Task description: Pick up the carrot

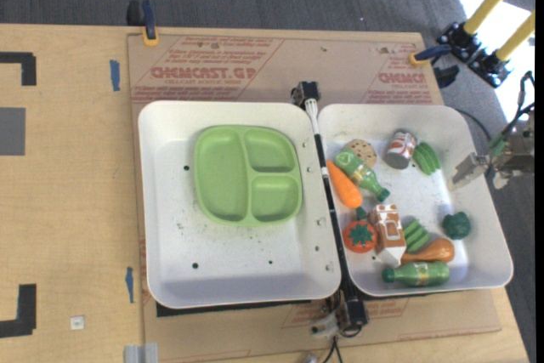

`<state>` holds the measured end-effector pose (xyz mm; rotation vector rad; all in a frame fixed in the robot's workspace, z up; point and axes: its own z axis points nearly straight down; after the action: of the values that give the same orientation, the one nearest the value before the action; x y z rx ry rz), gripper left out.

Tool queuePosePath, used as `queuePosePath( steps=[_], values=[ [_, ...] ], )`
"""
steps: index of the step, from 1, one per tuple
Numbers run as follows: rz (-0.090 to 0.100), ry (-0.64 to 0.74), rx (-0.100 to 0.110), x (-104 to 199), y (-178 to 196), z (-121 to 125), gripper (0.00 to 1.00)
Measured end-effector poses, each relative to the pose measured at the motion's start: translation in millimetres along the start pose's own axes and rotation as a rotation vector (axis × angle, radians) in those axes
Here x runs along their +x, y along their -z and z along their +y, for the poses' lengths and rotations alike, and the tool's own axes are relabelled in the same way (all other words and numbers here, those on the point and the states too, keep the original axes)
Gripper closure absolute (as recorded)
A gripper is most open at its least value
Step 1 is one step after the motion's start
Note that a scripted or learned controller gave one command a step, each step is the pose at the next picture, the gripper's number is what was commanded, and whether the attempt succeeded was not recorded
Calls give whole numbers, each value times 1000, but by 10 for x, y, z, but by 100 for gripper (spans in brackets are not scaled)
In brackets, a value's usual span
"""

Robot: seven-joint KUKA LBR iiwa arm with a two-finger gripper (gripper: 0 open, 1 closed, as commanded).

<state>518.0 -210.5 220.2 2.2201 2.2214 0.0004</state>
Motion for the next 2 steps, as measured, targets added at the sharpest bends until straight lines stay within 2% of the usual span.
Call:
queuePosePath(
  steps=[1, 2],
  values=[
    [0, -47, -2, 1024, 463, 166, 0],
    [2, -323, 6, 1802, -245, 252, 0]
  ],
)
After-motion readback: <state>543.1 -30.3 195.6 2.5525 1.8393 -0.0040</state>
